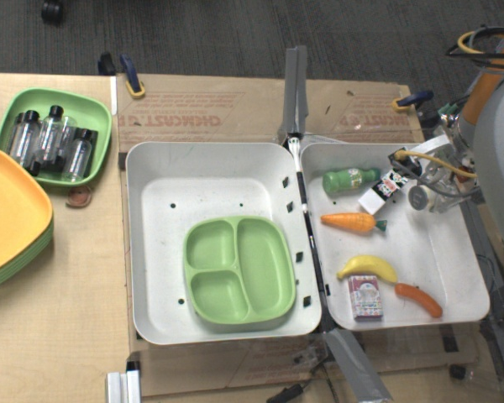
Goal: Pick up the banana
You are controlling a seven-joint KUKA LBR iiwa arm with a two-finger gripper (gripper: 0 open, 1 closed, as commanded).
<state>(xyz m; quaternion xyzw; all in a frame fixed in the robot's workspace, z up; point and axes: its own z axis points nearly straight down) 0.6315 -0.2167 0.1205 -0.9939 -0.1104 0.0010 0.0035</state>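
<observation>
The yellow banana [368,266] lies curved in the right white bin [462,250], near its front, just above a small pink box [364,298]. My gripper [388,186] reaches in from the right edge and hovers over the back half of that bin, between the green bottle [349,179] and the carrot [349,222]. It stands well behind the banana and apart from it. Nothing is visibly held.
An orange-red pepper [418,299] lies at the right bin's front right. The left bin [151,225] holds a green divided plate [238,269]. On the bench at the left are a green tray of bottles [54,137] and stacked yellow plates [13,225].
</observation>
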